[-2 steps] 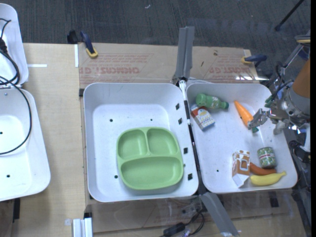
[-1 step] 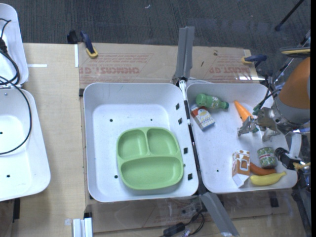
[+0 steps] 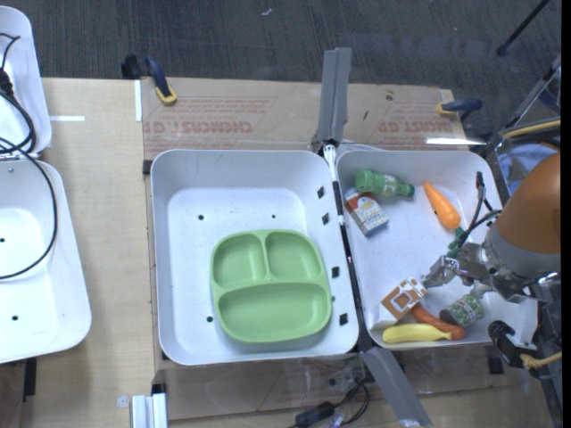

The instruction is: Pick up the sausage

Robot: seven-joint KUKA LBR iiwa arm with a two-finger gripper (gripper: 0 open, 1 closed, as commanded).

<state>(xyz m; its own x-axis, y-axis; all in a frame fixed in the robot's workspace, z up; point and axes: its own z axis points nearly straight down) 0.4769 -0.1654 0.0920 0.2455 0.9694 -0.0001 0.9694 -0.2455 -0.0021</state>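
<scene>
White bins sit side by side on the table (image 3: pixel 98 105), the left bin (image 3: pixel 169 239) holding a green divided plate (image 3: pixel 270 284), the right bin (image 3: pixel 401 239) holding the open, empty tool (image 3: pixel 449 270) above the reddish sausage (image 3: pixel 437 320), which touches a banana (image 3: pixel 416 333).

The tool (image 3: pixel 449 270) hangs over the right white bin (image 3: pixel 406 181). Just below it lie the small orange-and-white carton (image 3: pixel 402 298), the red sausage (image 3: pixel 437 320) and the yellow banana (image 3: pixel 416 333). Above it lies the orange carrot (image 3: pixel 442 204); up-left, the green bottle (image 3: pixel 384 185) and the red-and-white box (image 3: pixel 366 213). Far left, the green divided plate (image 3: pixel 269 285) sits in the left white bin (image 3: pixel 178 239).
</scene>
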